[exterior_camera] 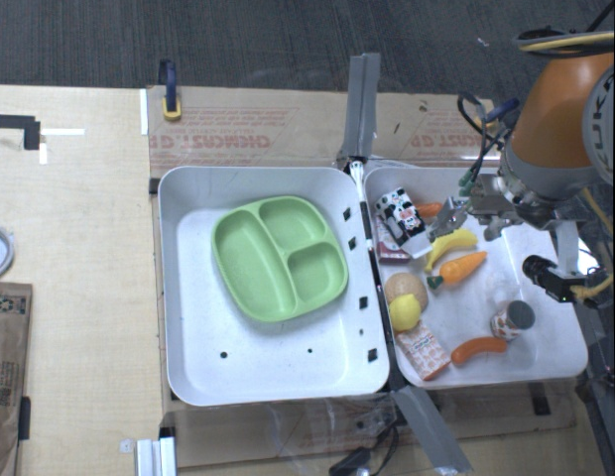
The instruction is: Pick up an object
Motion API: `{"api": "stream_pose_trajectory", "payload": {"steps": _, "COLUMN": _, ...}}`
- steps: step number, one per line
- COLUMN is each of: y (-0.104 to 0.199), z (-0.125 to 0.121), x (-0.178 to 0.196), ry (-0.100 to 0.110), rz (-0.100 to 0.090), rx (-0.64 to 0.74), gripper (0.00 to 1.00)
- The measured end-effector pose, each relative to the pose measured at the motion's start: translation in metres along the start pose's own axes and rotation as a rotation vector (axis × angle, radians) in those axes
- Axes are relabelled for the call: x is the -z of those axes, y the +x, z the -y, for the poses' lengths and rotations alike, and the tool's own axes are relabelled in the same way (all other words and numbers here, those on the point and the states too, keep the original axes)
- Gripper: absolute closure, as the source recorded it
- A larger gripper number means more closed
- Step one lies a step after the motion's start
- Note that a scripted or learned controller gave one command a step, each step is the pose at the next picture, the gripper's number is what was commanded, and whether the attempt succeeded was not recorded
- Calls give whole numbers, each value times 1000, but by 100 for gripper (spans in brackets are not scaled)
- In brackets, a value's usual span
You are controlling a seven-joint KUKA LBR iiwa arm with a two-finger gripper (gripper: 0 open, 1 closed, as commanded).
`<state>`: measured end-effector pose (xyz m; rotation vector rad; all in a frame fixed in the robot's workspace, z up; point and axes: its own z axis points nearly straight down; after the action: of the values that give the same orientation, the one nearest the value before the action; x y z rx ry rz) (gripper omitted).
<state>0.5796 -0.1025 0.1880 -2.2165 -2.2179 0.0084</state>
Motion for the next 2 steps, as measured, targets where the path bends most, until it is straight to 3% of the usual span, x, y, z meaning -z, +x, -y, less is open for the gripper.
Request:
{"api": "stream_pose_trajectory", "payload": {"steps": 1, "y": -39, "z": 1, "x": -91, "ry": -19, "rz": 8, "rx": 177, "gripper": 0}}
{"api": "stream_pose_trajectory", "payload": {"steps": 2, "y": -47, "z": -2, "x": -93, "ry": -17, "rz": 6, "rx": 151, "gripper": 0}}
